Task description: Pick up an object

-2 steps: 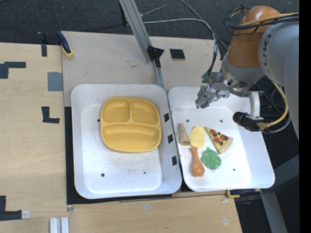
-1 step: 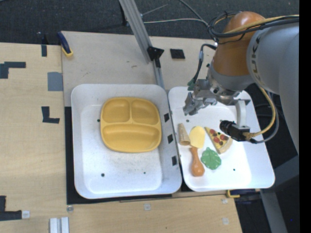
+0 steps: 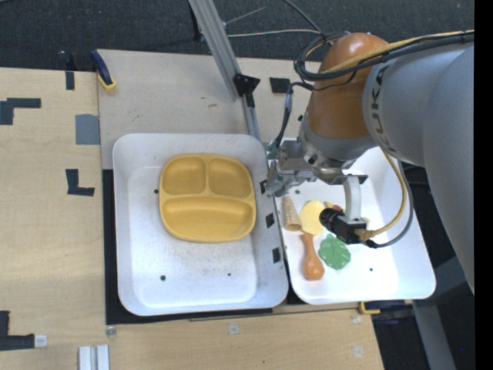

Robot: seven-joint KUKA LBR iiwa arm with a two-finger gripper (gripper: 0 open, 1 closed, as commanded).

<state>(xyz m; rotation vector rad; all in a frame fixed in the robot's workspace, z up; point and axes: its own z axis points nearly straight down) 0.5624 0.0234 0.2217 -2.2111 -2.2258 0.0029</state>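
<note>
My gripper (image 3: 280, 180) hangs low over the left end of the right bin (image 3: 400, 280), close to the wall between the two bins. Just below it lie a tan, bread-like piece (image 3: 291, 214) and a pale yellow round object (image 3: 311, 216). Nearer the front of that bin rest an orange-brown, spoon-shaped piece (image 3: 311, 259) and a green leafy toy (image 3: 336, 253). The arm's wrist covers the back part of the right bin.
The left bin (image 3: 139, 268) holds a yellow divided plate (image 3: 207, 197) toward its back. A slanted metal bar (image 3: 219, 41) rises behind the bins. Tan bench boards lie to the left.
</note>
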